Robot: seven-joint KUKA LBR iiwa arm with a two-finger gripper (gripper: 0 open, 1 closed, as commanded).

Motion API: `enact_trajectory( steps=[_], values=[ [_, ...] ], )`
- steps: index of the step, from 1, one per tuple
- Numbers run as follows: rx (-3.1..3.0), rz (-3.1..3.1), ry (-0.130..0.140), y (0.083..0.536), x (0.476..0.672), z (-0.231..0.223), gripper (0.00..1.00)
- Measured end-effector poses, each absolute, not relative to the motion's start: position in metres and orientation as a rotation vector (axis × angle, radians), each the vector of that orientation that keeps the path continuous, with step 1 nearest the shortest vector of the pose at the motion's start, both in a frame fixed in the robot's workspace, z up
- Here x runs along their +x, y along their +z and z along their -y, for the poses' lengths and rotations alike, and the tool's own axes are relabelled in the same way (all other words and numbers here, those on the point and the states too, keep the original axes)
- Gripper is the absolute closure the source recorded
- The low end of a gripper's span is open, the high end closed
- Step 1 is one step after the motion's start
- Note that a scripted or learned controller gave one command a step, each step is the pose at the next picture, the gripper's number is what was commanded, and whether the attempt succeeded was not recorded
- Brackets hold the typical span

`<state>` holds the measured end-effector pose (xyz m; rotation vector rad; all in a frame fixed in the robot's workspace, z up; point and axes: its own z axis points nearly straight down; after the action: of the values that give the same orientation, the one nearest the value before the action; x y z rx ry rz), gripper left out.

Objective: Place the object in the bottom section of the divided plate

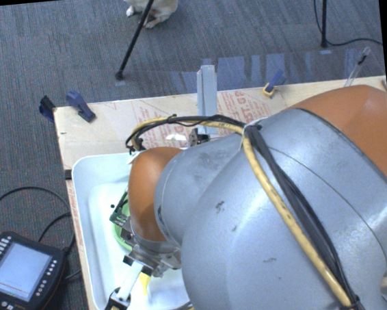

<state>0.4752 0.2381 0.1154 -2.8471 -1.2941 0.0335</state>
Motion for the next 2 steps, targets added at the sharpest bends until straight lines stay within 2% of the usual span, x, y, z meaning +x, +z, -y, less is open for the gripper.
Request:
enact_trajectory(
  steps=[2],
  values=[
    [-2.851,1.279,0.056,0.1306,0.4758,-0.2312,1.0]
  ],
)
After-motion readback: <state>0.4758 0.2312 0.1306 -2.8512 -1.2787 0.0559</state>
